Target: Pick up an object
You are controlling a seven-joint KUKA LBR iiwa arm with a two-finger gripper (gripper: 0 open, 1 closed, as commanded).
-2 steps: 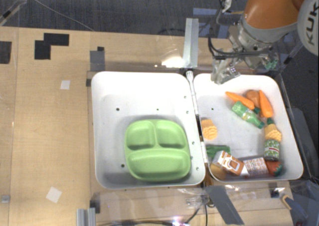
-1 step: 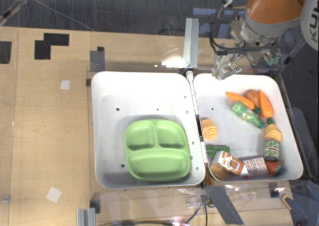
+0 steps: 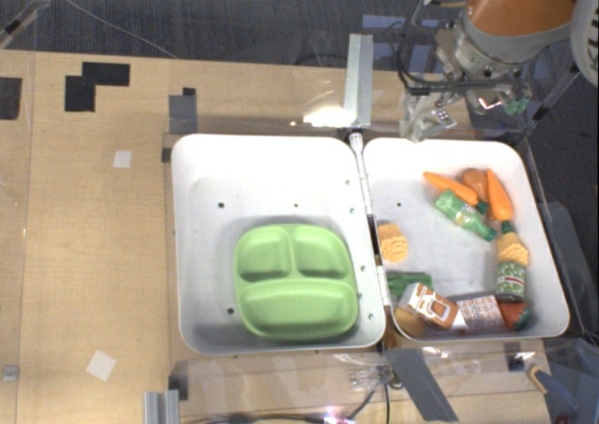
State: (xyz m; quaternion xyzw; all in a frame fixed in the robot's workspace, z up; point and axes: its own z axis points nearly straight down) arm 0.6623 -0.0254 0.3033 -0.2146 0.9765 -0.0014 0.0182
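Nearest the camera, at 6 o'clock of the right bin (image 3: 552, 274), a small orange-and-white carton (image 3: 430, 306) leans against a brown wrapped bar (image 3: 479, 312), with a green packet (image 3: 409, 281) just behind them. A ridged yellow piece (image 3: 393, 244) sits alone near the divider at 9 o'clock. Along the 3 o'clock wall a red-and-green can (image 3: 511, 282) touches a yellow corn piece (image 3: 512, 248). Farther back, at 1 o'clock, 2 orange carrots (image 3: 450, 185) (image 3: 499, 196), a brown item (image 3: 474, 181) and a green bottle (image 3: 463, 214) crowd together, touching. In the left bin (image 3: 192, 216), a green 3-compartment tray (image 3: 296, 282) lies at 6 o'clock. Farthest off, the hand (image 3: 429, 120) hangs over the desk (image 3: 84, 254) just beyond the right bin's 12 o'clock rim, well apart from every object; whether it is apart or together, I cannot tell.
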